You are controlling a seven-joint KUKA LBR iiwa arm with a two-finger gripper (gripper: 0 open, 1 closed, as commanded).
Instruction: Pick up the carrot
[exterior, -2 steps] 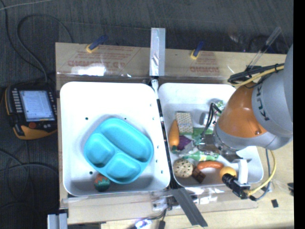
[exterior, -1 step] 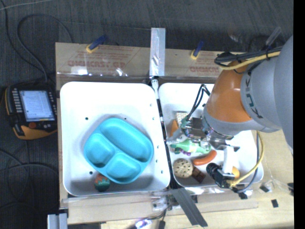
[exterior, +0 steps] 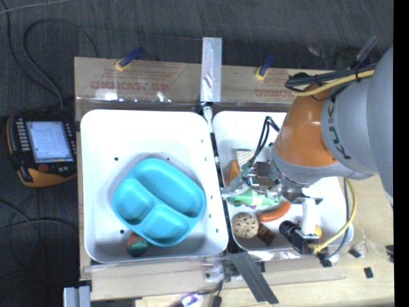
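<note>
The carrot (exterior: 276, 212), an orange elongated piece, lies in the right bin (exterior: 332, 194) near its front, partly under the wrist. A green leafy piece (exterior: 245, 199) sits at its left end. My gripper (exterior: 257, 180) hangs over the left middle of the right bin, just above and to the left of the carrot. The grey arm with its orange band (exterior: 307, 136) covers much of that bin.
Around the carrot in the right bin are a round cookie (exterior: 243, 224), a brown piece (exterior: 266, 236), a small orange piece (exterior: 234, 169) and a speckled square (exterior: 243, 157). The left bin (exterior: 102, 139) holds a blue divided plate (exterior: 160, 200) and a small green and red toy (exterior: 135, 244).
</note>
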